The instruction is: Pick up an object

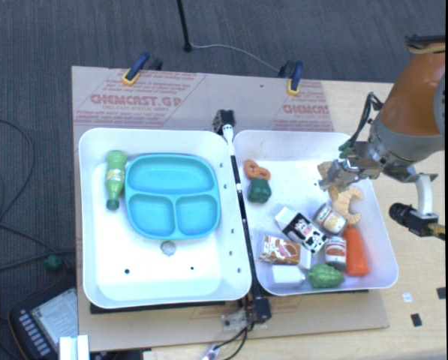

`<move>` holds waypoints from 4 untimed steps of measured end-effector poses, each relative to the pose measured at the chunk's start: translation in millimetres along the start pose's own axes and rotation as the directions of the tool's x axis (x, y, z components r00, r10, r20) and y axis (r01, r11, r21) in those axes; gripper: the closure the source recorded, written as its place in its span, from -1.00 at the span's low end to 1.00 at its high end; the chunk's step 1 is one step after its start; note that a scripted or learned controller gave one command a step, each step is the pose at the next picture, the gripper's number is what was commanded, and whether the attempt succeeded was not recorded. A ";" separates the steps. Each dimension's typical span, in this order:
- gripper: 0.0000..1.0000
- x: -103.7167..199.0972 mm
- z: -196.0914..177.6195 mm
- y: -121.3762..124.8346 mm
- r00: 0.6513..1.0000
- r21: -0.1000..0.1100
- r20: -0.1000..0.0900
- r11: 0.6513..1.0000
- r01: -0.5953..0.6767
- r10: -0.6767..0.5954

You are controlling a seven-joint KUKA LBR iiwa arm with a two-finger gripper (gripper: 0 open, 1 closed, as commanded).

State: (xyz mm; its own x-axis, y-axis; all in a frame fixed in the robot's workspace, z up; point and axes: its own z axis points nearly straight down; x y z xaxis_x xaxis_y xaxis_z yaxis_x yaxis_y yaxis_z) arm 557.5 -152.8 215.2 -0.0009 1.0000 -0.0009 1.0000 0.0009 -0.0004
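The gripper (342, 167) hangs low over the right-hand white bin (302, 142), just above a pale tan croissant-shaped toy (349, 199) — a likely target. Whether its fingers are open or closed I cannot tell. To grasp cleanly, descend straight onto the toy's middle, clear of the small round tin (332, 219) touching it, then close fully before lifting.

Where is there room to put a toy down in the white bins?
Left bin: bare floor in front of the blue tray. Right bin: bare strip at the back, above the pretzel. Its front, around the carrot, is crowded.
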 end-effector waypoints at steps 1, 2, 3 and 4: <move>1.00 0.3 -9.5 0.4 1.000 0.000 0.000 1.000 0.000 0.000; 1.00 0.6 -19.0 0.9 1.000 0.000 0.000 1.000 0.001 -0.001; 1.00 1.0 -28.5 1.4 1.000 -0.001 0.000 1.000 0.002 -0.002; 1.00 1.4 -38.0 1.9 1.000 -0.001 0.000 1.000 0.003 -0.003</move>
State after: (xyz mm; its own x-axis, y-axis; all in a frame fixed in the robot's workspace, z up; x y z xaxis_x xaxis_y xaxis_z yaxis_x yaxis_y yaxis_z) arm 559.4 -151.4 253.2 -0.0042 1.0000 -0.0005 1.0000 0.0042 0.0008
